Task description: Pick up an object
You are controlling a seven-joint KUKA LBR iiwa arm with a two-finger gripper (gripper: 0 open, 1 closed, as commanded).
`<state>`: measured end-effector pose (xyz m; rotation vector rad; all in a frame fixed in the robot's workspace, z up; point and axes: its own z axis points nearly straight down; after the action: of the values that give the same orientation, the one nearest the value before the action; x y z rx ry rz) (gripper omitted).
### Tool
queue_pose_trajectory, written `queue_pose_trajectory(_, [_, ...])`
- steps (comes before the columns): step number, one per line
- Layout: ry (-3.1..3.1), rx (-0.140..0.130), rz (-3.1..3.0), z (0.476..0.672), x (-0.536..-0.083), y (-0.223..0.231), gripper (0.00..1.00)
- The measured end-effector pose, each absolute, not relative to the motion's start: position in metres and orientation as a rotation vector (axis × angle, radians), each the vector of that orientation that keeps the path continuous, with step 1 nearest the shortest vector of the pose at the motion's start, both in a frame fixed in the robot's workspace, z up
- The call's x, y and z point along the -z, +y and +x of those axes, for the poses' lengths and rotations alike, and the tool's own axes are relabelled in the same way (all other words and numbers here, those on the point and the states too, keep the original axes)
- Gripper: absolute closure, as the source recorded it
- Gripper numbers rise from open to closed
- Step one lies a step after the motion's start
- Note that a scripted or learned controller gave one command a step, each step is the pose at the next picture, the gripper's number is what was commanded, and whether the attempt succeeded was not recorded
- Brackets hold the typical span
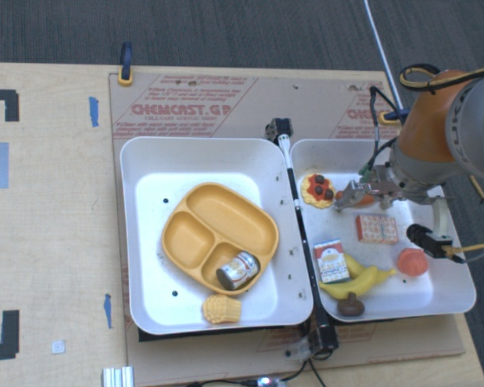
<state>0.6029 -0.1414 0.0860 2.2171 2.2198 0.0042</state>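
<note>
The gripper (356, 197) hangs low in the right bin (460, 293), upper centre-right of the frame; whether it is clenched or released cannot be told. Just left lies a pizza toy (317, 189). Below: a red patterned card (377, 229), small carton (331, 262), banana (369, 278), orange ball (412, 262). The left bin (145, 216) holds a yellow divided plate (214, 232) bearing a can (239, 270).

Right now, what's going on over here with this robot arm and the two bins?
The grey and orange arm reaches in over the right bin, its gripper low near the small pizza-like toy. Nothing is visibly held. That bin also has a banana, a red ball, a small red-and-white box and a patterned card. The left bin holds a yellow divided plate with a small can in it.
</note>
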Motion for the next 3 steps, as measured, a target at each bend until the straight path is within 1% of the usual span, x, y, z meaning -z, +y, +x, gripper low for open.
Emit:
queue_pose_trajectory(1, [2.224,-0.003,2.220,0.585,-0.086,-0.096,0.00])
queue_pose_trajectory(2, [2.221,-0.002,2.221,0.565,-0.086,-0.092,0.00])
queue_pose_trajectory(3, [2.221,-0.002,2.218,0.612,-0.085,-0.108,0.00])
